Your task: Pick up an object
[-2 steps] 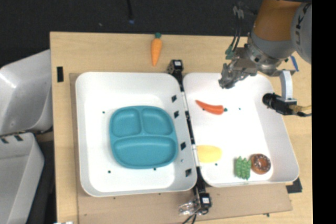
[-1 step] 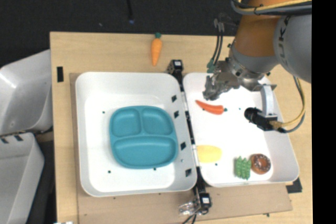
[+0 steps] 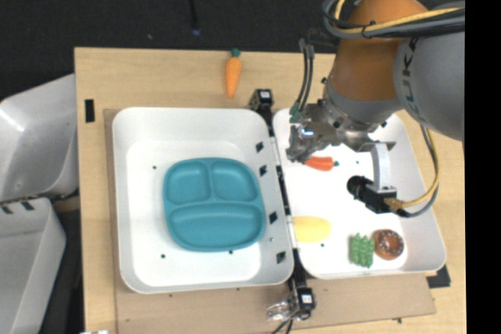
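My gripper (image 3: 301, 146) hangs low over the upper left part of the right bin (image 3: 419, 235). Just to its right and slightly below lies a small red-orange piece (image 3: 319, 163), partly under the wrist. A yellow lemon-shaped object (image 3: 311, 228) rests near the bin's left wall. A green toy (image 3: 361, 249) and a brown round doughnut-like piece (image 3: 387, 243) sit close together at the bin's front. The arm's bulk hides the back of this bin.
The left bin (image 3: 133, 168) holds a teal divided plate (image 3: 213, 203). A toy carrot (image 3: 232, 73) lies on the wooden bench behind the bins. A black cable fitting (image 3: 368, 193) hangs from the arm over the right bin's middle.
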`<control>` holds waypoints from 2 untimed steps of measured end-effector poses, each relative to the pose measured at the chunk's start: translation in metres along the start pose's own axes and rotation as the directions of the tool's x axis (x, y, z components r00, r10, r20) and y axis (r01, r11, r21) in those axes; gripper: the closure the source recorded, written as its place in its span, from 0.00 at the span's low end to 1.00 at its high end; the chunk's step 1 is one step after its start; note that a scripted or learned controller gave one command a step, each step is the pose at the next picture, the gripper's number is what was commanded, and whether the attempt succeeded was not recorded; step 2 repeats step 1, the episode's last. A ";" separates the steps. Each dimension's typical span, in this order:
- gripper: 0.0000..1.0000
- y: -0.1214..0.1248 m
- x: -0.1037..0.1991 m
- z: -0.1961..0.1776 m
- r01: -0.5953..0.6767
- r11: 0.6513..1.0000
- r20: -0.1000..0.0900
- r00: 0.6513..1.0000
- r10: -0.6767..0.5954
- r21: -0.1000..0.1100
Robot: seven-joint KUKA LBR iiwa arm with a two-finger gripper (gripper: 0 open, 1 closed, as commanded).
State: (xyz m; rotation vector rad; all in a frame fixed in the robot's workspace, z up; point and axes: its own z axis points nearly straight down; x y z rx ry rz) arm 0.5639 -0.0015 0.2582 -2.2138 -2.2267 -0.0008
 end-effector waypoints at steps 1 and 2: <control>1.00 -0.017 0.044 0.001 0.001 1.000 0.000 1.000 -0.001 0.000; 1.00 -0.017 0.044 0.001 0.001 1.000 0.000 1.000 -0.001 0.000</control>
